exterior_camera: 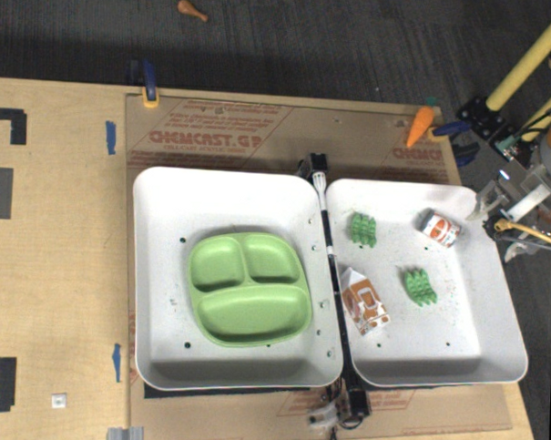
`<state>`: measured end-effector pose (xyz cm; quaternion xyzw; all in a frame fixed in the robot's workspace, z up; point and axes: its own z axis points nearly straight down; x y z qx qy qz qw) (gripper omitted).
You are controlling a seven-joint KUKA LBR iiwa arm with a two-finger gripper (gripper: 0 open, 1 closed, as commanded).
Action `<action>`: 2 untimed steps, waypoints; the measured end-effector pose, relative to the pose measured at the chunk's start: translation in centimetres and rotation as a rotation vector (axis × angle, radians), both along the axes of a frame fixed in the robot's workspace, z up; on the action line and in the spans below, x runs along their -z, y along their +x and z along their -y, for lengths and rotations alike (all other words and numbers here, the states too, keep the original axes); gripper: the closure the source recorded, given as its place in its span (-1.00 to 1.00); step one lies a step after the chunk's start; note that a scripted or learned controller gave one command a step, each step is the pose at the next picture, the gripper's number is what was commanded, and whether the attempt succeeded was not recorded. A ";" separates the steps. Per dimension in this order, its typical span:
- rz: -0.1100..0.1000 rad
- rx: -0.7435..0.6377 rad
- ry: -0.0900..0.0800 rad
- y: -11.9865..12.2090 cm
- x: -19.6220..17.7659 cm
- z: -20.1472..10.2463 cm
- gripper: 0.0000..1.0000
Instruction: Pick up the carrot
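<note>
Green divided plate [248,288] sits in left bin [167,201]. Carrot [420,127] lies outside on tabletop [55,250], untouched. Pincer [513,208] at right edge, well apart from it; its opening cannot be judged. Pick not begun.

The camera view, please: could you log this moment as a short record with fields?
carrot: on the board behind the right bin, outside both bins
left bin: holds a green divided plate
right bin: two green toy pieces, a small can, a red-and-white packet
gripper: at the right bin's far right corner, apart from the carrot
task state: carrot not yet picked up
</note>
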<state>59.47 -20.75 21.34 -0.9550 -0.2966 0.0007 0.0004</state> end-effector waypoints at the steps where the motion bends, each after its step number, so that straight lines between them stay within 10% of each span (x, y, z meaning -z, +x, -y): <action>1: 0.000 0.000 0.000 0.0 0.0 0.0 -1.00; 2: 0.000 0.000 0.000 0.0 0.0 0.0 -1.00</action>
